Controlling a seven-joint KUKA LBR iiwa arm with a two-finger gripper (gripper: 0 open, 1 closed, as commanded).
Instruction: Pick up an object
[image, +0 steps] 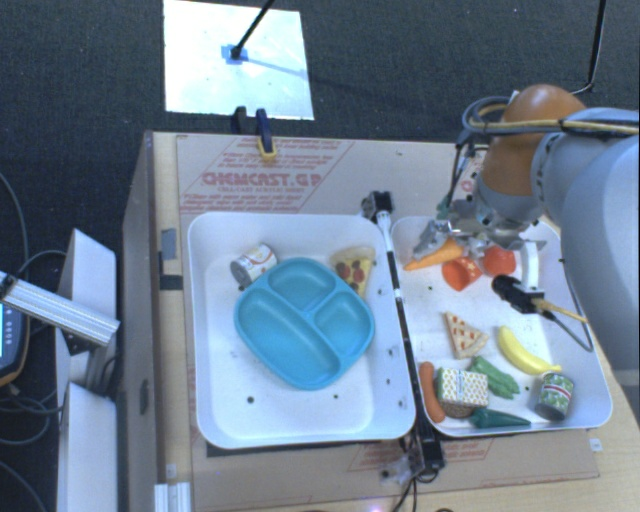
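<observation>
Gripper (440, 238) low in right bin (590, 395), finger state can't tell. Carrot (437, 257) right under tips, long axis left-right; red cup (461, 273) just beside.

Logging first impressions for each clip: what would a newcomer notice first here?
Probably the blue divided plate filling much of the left bin. Next, the grey arm's gripper low over the right bin's far corner, by a carrot, with a banana nearer the front.
</observation>
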